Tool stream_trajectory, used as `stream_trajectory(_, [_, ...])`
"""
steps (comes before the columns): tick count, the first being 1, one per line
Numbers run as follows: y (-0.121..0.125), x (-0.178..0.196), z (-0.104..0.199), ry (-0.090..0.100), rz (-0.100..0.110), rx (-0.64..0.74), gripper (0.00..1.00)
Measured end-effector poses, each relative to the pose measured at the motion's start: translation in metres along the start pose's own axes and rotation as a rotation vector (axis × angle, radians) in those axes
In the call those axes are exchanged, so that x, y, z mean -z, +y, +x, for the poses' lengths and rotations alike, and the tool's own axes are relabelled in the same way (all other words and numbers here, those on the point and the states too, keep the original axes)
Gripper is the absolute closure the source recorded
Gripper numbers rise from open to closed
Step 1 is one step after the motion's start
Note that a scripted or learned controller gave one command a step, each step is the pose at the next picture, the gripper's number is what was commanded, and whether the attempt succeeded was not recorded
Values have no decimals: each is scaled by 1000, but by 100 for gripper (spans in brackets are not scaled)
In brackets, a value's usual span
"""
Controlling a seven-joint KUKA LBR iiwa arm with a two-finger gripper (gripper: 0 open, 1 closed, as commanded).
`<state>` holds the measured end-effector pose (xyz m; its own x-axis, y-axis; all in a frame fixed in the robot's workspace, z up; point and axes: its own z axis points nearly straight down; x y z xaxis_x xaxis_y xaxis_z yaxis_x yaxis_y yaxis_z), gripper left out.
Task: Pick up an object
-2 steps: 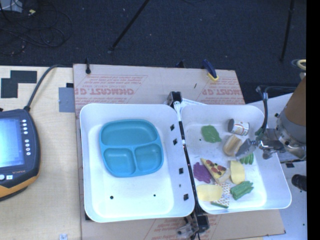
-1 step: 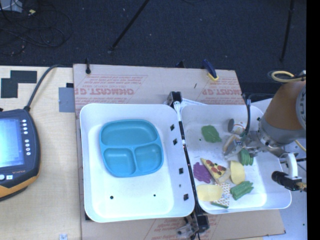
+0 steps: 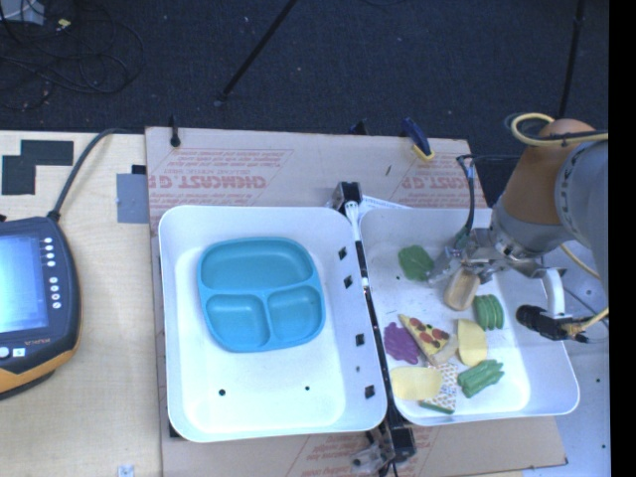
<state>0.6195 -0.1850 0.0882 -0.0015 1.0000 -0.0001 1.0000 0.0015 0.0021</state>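
White bins [image 3: 189, 266] rest on cardboard [image 3: 248, 172] over dark floor [image 3: 298, 58].

A grey arm [image 3: 556, 202] reaches in from three o'clock, its gripper [image 3: 465, 271] low over the right bin [image 3: 556, 391] above a tan cylinder [image 3: 460, 289]. Toy foods sit toward six o'clock: a pizza slice [image 3: 427, 336], green pieces [image 3: 481, 376] and a purple piece [image 3: 399, 342]. At nine o'clock, the left bin [image 3: 189, 386] holds a blue divided plate [image 3: 261, 293].
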Motion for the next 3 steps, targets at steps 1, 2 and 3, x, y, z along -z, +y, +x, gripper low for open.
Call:
stream_trajectory(1, [22,-1,-19,6,19,0,0])
stream_trajectory(2, [-33,0,-20,1,5,0,0])
stream_trajectory(3, [-33,9,-21,2,5,-2,100])
